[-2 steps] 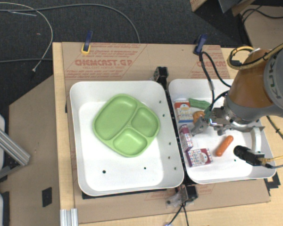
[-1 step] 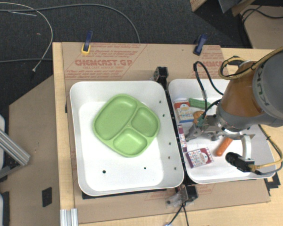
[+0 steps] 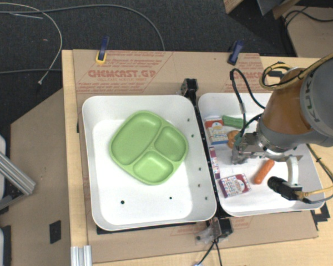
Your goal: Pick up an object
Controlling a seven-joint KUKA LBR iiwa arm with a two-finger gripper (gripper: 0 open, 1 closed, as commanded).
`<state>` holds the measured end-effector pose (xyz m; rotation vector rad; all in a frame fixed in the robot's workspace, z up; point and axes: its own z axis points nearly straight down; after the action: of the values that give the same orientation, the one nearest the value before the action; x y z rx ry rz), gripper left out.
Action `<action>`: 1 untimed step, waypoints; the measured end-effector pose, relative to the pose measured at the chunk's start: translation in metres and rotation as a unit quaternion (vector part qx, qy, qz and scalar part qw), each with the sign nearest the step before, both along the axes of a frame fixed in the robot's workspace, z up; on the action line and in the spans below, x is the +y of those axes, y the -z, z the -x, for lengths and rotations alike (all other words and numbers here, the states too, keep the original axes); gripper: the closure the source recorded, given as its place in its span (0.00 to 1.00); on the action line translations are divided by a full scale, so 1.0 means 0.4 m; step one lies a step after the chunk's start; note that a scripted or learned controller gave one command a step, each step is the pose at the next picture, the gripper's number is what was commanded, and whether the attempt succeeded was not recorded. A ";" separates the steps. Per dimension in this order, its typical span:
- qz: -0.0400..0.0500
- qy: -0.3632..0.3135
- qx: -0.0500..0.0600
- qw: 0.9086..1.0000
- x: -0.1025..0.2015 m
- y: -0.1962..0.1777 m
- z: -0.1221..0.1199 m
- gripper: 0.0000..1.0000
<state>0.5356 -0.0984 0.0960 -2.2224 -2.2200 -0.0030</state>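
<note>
Hovering gripper (image 3: 240,148) over right bin (image 3: 308,195); jaw state unreadable. Targeting carrot (image 3: 262,172): probably light, rigid, slippery; gripping mid-length.

Blue clamps (image 3: 102,49) on cardboard (image 3: 155,71); carpet (image 3: 33,65) w/ cables.

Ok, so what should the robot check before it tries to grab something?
1. Things to pick in the right bin: ok, a carrot, a small packet and a carton lie there.
2. Gripper over that bin: ok.
3. Jaws open: cannot tell, the arm hides them.
4. Something already held: cannot tell.
5. Carrot free to reach: ok, it lies apart from the packet.
6. Green plate out of the way: ok, it sits in the left bin.
</note>
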 end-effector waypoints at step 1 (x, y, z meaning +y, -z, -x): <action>0.001 -0.001 -0.002 1.000 0.013 -0.142 0.018 1.00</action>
<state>0.5284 -0.0932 0.1527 -2.2228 -2.2253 -0.0052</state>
